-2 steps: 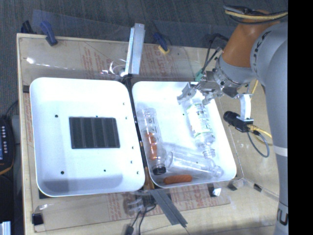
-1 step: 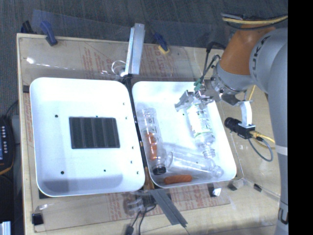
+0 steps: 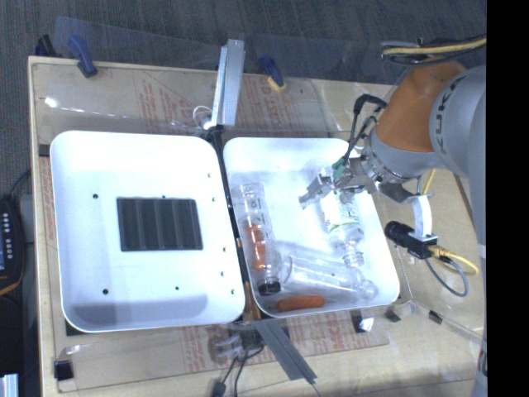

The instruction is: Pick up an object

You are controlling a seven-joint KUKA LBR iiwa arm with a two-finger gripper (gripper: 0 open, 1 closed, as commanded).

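1. We see the arm (image 3: 430, 118), grey with an orange band, reaching in over the right bin (image 3: 281, 151), with its pincer (image 3: 326, 184) low over the upper part of that bin.
2. We cannot tell whether the pincer is released or clenched, and we see nothing clearly caught in it.
3. Just below the pincer lies a clear bottle with a white and green label (image 3: 340, 217), tilted, its cap end pointing away from the pincer; whether the two touch we cannot say.
4. Further below, a clear container (image 3: 326, 275) lies on its side along the bin floor.
5. To the pincer's left, against the wall between the bins, lies a clear bottle with orange contents (image 3: 254, 230), its dark cap at the far end from the pincer.
6. An orange stick-shaped thing (image 3: 300, 303) rests at the bin's near wall, well apart from the pincer.
7. Well to the left sits the left bin (image 3: 83, 172), with a dark ribbed rectangle (image 3: 159, 223) on its floor.
8. Both bins rest on the surface (image 3: 124, 89).
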